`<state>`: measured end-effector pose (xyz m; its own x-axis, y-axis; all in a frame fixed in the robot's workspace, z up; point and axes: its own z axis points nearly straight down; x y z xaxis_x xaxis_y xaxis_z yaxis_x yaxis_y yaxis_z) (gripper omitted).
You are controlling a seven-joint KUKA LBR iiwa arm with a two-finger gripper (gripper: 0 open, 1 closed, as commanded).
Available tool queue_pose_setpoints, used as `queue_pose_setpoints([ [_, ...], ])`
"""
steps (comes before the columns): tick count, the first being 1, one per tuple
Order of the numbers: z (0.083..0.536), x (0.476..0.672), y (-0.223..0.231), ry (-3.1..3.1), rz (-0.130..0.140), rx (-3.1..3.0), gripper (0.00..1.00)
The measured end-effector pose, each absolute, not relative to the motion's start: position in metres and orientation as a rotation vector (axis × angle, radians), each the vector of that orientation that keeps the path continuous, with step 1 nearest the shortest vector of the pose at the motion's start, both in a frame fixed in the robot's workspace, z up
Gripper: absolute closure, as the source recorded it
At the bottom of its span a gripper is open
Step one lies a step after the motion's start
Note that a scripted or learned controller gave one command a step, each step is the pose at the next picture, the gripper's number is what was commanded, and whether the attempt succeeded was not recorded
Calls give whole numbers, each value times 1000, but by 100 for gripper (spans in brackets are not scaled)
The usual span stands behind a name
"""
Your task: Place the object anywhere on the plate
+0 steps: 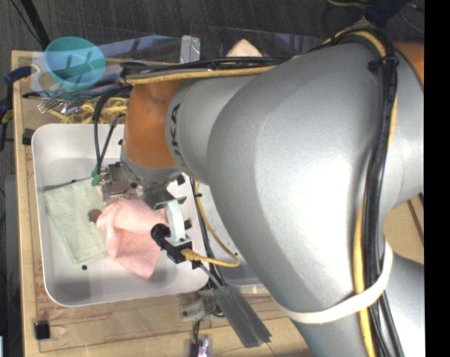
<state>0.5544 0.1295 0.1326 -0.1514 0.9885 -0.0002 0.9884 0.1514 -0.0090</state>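
The big grey arm point(306, 169) is hunched over the left bin point(42, 147). A pink cloth point(132, 236) sits right beneath its wrist, beside a green towel point(74, 218). Can't tell the gripper's state.

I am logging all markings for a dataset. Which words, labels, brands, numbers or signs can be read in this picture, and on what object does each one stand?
"KA": dark letters, cut off, on the grey arm just beside its orange band; the rest of the word is hidden.
No other text can be read: the white bin, pink cloth, green cloth and blue bowl carry no readable marking.
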Motion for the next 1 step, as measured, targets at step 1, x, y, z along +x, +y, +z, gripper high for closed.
queue_pose_setpoints([
  [1,191,486,36,-2420,3,-1998,100],
])
